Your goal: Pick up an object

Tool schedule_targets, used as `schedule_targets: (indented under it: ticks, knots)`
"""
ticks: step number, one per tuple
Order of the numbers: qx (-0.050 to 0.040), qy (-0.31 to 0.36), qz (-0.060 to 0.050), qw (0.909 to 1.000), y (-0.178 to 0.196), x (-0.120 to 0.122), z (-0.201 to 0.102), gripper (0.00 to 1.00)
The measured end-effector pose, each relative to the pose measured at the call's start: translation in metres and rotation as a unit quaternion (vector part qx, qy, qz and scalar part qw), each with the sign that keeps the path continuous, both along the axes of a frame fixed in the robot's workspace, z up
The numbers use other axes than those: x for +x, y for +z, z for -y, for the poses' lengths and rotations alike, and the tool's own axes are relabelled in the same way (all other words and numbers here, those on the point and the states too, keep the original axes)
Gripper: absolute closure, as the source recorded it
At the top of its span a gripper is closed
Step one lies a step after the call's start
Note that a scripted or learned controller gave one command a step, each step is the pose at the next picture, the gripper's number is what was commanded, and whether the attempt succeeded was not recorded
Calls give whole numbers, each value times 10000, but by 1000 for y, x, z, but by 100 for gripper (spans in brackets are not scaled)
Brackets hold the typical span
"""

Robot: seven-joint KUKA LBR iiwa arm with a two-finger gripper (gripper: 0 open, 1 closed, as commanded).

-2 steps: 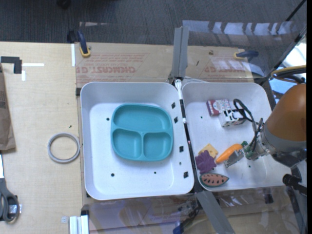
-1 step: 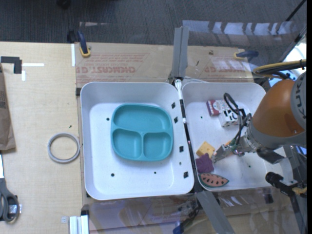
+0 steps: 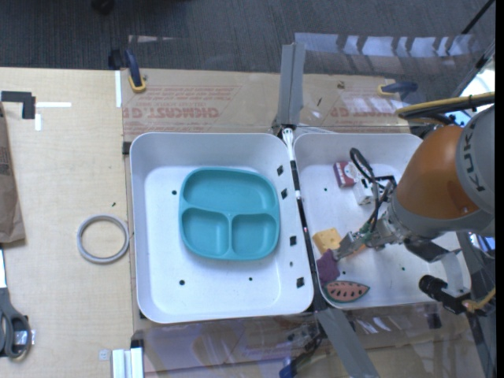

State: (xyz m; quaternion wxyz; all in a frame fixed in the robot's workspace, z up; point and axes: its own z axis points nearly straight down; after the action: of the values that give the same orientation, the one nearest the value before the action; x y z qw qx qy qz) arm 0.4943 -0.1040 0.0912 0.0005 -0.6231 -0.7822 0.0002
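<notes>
Arm reached in from the right, low over the right bin [image 3: 409, 144]. Gripper [image 3: 352, 245] sat just beside a yellow wedge-shaped piece [image 3: 327, 239] near that bin's left wall; could not tell whether the pincer was open, closed or gripping anything.

Other candidates in the right bin: watermelon slice [image 3: 347, 291] at the near-left corner, a purple piece [image 3: 326, 268] against the left wall between slice and wedge, a small red box [image 3: 344, 173] toward the far edge.

Left bin [image 3: 150, 235] held a teal divided plate [image 3: 231, 214] near its centre.

Judged step: approach or grasp attempt on the yellow wedge, nothing lifted yet. Next move likely called for closing squarely on the wedge, then a straight lift clear of the bin wall
</notes>
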Motion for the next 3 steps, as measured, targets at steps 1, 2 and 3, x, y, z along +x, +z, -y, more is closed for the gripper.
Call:
schedule_targets:
  ticks: [1, 2, 3]
  knots:
    - [0, -20, 0, 10000, 9, 0, 1, 100]
    - [0, -19, 0, 10000, 9, 0, 1, 0]
    - [-1, 397, -2, 9992, 0, -17, 50, 0]
